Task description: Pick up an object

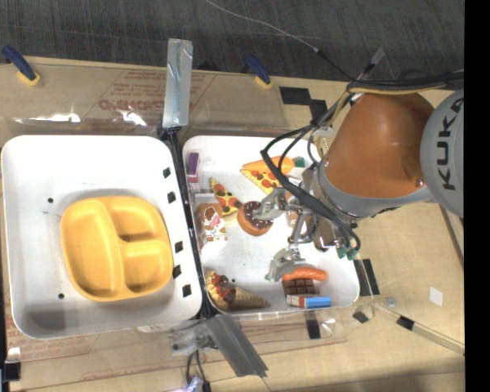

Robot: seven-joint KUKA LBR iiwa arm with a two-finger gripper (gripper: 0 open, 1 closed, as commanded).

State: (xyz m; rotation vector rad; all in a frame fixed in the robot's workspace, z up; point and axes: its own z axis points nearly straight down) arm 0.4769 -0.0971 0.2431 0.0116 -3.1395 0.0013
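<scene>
- Overhead slanted view of a wooden tabletop (408, 358) w/ two shallow white bins set side by side, touching along a black-clipped seam.
- Left bin (33, 178) held a yellow divided tray (114, 247), three compartments, lying flat near the bin's centre.
- Right bin (229, 149) held a scatter of small toy food items.
- Grey arm w/ orange band (384, 149) reached in from the right, its bulk covering the right bin's upper right part; black cables looped round the wrist.
- Hand (284, 239) pointed down over the middle of the right bin; two metal fingers showed, one (265, 209) by the donut and one (284, 264) lower down, spread apart, so the hand looked open w/ nothing between the fingers.
- Brown donut (253, 219) lay just left of the upper finger; contact could not be told.
- Pizza slice (265, 172) lay toward the bin's far side, partly under cables.
- Second, smaller pizza slice (223, 194) sat just left of the donut.
- Pale pink-and-brown item (210, 221) lay near the bin's left wall.
- Hot dog (304, 275) lay just beside the lower finger, near the front right corner.
- Red, white and blue pack (309, 301) sat right below the hot dog, against the front wall.
- Ice-cream cone (233, 295) lay on its side in the front left corner.
- Small purple item (193, 164) stood by the far left wall.
</scene>
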